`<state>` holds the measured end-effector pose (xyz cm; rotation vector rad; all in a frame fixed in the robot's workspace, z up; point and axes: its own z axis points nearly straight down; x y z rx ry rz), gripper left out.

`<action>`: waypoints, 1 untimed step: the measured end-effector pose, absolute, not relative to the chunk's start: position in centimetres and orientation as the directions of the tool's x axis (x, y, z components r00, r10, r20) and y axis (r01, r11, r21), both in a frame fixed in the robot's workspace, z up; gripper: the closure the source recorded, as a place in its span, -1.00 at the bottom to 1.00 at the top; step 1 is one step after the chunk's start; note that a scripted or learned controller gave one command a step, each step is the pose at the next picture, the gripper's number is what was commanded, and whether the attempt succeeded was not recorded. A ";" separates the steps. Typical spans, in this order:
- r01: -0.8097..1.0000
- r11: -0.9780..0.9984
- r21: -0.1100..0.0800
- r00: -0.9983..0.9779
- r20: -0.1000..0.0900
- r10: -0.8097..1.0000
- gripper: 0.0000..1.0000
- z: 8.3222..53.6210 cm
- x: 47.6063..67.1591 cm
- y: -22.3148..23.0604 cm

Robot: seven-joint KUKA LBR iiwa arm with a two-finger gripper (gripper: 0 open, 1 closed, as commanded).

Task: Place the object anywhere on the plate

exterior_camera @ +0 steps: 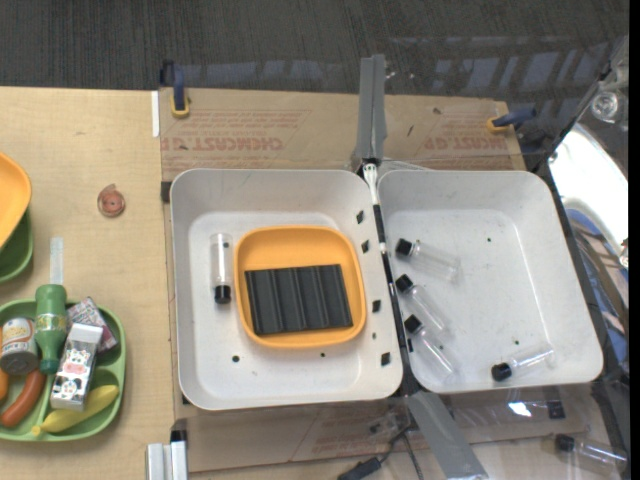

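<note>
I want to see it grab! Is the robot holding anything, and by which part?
Nothing is held. One vial lies loose beside the orange plate, four more loose in the right bin.

At the far right edge we make out a pale, glossy curved surface (585,168), and just above it a small shiny metallic rounded part (608,103). We cannot tell whether either belongs to our arm, and we can read no pose or wrist angle from them.
</note>
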<state>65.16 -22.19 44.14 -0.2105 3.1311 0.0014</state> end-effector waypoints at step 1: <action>-0.408 0.913 -0.001 -0.913 -0.005 -0.408 1.00 44.2 66.0 -22.2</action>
